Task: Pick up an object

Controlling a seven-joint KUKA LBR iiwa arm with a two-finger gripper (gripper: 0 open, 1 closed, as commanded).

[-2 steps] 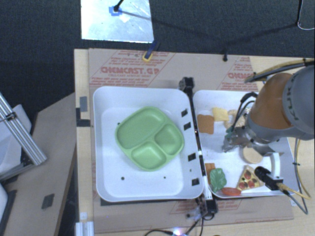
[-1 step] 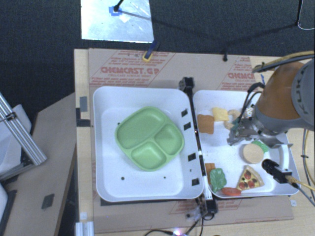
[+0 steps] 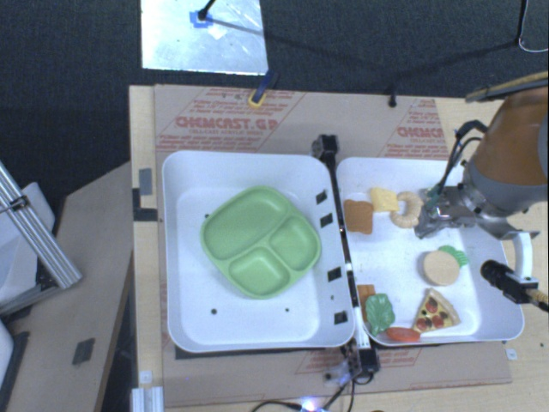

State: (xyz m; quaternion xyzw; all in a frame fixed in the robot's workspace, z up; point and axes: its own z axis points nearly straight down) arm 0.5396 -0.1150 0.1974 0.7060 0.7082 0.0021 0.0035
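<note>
Dark carpet surrounds the desk. From my seat, the gripper (image 3: 426, 222) hangs just right of the pale ring-shaped toy pretzel (image 3: 405, 210) in the right white bin (image 3: 515, 320); finger spread I cannot tell.

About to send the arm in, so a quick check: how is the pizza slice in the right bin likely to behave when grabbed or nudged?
The pizza slice looks like a flat toy wedge lying on the bin floor, so it probably slides rather than rolls. Its low profile may give fingers little edge to grip. It likely stays stiff and light. The green leaf lies close by, so a push could bump it.
</note>
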